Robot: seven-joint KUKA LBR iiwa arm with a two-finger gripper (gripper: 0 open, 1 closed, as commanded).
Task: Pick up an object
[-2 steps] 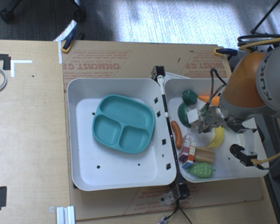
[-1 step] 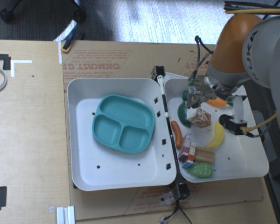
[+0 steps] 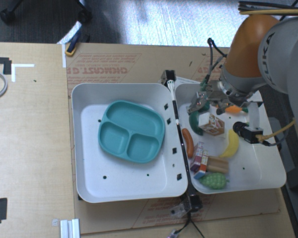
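My gripper (image 3: pixel 202 102) hangs low over the back of the right bin (image 3: pixel 268 177), under the grey arm with its orange band. Just below it lie a dark green curved piece (image 3: pixel 194 120) and a small brown-and-white carton (image 3: pixel 212 125). An orange carrot-like piece (image 3: pixel 233 110) shows beside the wrist. A red sausage (image 3: pixel 187 142) lies along the bin's left wall. A yellow banana (image 3: pixel 232 144) sits further right. Nearer the front are a colourful small box (image 3: pixel 199 159), a tan cylinder (image 3: pixel 218 165) and a green bumpy object (image 3: pixel 213 181).
The left bin (image 3: pixel 89 182) holds a teal divided plate (image 3: pixel 131 131). Clips join the two bins along their shared wall (image 3: pixel 178 133). A black cable (image 3: pixel 260 138) loops over the right bin's far side. Cardboard lies under both bins.
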